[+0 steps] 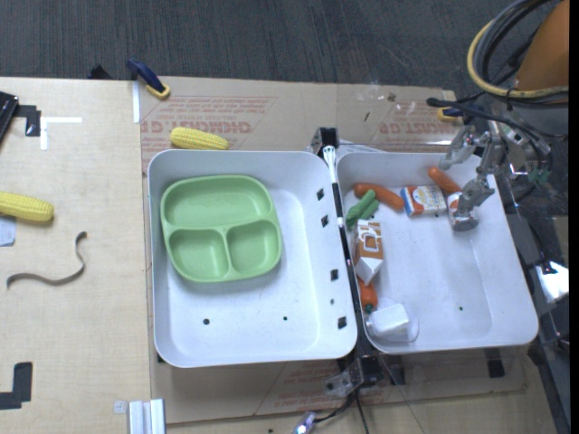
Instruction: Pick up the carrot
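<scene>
carrot [379,194] near the right bin's far wall [398,158] — hand [468,208] just beside, grip state unclear

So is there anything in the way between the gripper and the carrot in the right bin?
Partly. The gripper hangs over the right bin near its far right. The carrot lies to its left, and a small orange-and-white carton sits between them. From above, nothing covers the carrot; a green item lies close beside it.
</scene>
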{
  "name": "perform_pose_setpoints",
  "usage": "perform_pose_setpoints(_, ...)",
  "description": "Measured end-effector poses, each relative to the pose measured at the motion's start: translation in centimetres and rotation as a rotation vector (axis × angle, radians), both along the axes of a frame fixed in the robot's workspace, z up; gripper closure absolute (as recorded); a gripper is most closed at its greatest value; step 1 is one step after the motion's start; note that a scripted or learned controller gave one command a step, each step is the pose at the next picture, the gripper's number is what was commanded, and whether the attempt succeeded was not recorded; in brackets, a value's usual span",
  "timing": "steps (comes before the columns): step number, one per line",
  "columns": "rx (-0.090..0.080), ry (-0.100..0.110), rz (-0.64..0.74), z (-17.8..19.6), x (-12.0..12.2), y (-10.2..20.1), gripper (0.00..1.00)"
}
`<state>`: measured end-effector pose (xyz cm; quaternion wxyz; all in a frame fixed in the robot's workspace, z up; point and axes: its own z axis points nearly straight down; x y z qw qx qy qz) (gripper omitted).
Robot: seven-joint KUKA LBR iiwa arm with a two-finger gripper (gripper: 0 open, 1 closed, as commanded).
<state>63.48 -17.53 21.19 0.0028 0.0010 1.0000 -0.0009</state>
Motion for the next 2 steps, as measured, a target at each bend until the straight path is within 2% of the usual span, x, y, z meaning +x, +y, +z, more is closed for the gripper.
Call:
perform_pose_setpoints(1,0.0,-0.001,0.203,-11.9,-1.8,3.8,0.0)
perform_pose_setpoints(2,-0.002,0.002,0.172,-11.9,-12.7,7.7,0.0)
